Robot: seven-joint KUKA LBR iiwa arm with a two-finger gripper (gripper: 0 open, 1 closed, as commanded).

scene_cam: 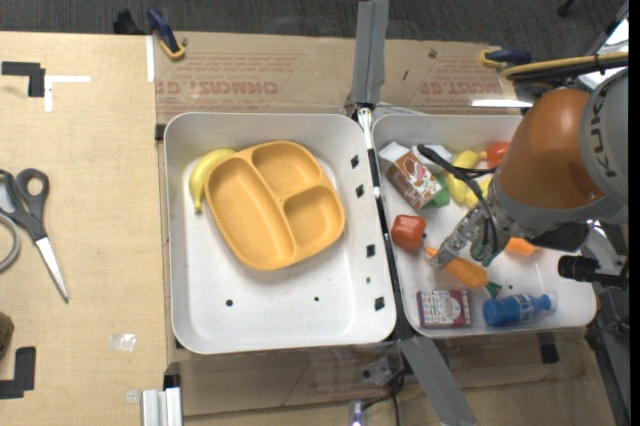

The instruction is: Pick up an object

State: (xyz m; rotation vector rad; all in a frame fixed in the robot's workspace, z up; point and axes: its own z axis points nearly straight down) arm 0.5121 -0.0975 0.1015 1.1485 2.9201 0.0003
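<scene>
My gripper (470, 244) hangs low in the right bin (575, 316), under the orange band of the arm (548, 150). Directly below its tip lies an orange carrot-like toy (466, 272). A red block (407, 231) sits just left of the gripper. A brown snack packet (414, 179) lies further back, with yellow pieces (466, 160) behind it. Near the front wall are a pink box (442, 308) and a blue bottle (517, 308). The arm hides part of the bin's right side.
The left bin (200, 314) holds an orange divided plate (272, 204) with a banana (205, 172) tucked at its left rim. Scissors (38, 229) lie on the bench at far left. A grey bar (371, 49) stands behind the bins' shared wall.
</scene>
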